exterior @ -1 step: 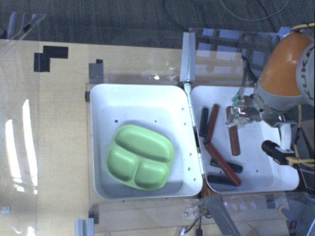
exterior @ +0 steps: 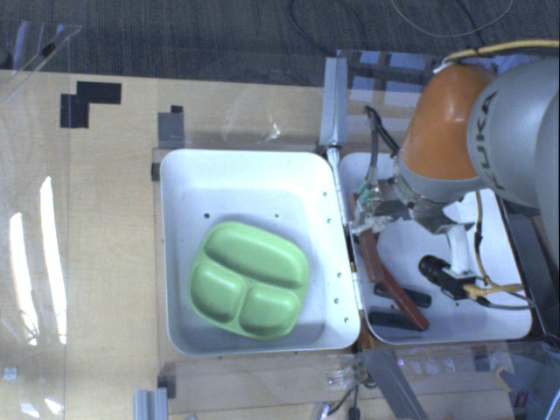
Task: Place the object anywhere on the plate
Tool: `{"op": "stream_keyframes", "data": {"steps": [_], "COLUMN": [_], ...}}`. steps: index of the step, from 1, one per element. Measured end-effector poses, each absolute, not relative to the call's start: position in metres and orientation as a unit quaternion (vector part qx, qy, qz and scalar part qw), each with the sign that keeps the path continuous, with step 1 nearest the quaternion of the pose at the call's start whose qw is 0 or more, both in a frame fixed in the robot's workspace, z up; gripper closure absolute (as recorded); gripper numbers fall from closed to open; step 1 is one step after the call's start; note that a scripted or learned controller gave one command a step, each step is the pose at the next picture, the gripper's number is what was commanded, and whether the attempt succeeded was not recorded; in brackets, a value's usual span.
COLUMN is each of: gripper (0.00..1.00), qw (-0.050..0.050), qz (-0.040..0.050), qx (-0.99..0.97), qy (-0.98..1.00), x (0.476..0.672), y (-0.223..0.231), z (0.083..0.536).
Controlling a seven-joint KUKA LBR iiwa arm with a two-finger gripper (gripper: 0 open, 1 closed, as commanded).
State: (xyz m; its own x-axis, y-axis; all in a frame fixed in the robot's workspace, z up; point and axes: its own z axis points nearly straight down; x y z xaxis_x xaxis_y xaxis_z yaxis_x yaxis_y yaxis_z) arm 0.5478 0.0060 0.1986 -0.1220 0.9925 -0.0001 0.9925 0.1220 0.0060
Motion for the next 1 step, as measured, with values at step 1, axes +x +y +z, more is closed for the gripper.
{"op": "stream_keyframes", "data": {"steps": [1], "gripper": [1.0], "qw": [0.001], "qz": [0.0019], "qx": [0.601], "qy": [0.799], "x": [0.5642], "y": [0.073], "z": [0.2016]}}
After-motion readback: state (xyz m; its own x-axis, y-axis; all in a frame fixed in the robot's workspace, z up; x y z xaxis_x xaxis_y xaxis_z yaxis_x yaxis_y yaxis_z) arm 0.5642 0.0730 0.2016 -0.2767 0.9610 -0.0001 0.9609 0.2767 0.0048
